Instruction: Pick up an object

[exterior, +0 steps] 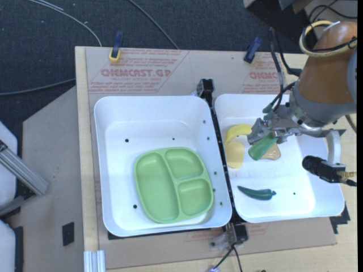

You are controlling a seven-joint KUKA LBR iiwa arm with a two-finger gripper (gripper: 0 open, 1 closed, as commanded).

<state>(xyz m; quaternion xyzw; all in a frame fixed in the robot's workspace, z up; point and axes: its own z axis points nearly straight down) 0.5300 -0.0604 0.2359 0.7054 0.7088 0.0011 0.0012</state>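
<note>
Because the task names no particular object, the sensible choice is whichever piece sits nearest the gripper (266,136), and that looks to be the green rounded plastic piece (261,149) at centre right of the frame, inside the right-hand shallow white bin (306,205). The gripper hangs over the upper middle of that bin, and the green piece shows directly under it and slightly to the lower left, overlapping a tan, bun-like item (274,153). Whether the green piece is actually pinched or merely lies beneath the gripper cannot be told from this slanted view, so no hold should be assumed.

To do the step well, the arm would want to confirm a firm closure before rising, then lift straight up so the piece does not drag across its neighbours. The crowding matters: a yellow curved plastic banana (238,131) lies just left of the gripper, and a pale yellow rounded fruit (235,154) sits below it, close against the divider between the bins. A skewed lift could knock either one.

Lower in the same bin, well apart from the gripper, lies a dark green pepper-shaped toy (257,193), an easier, isolated target should this try fail. The left-hand white bin (113,118) carries a light green divided plastic plate (173,183), far from the gripper and too flat to suit a two-finger pinch.
</note>
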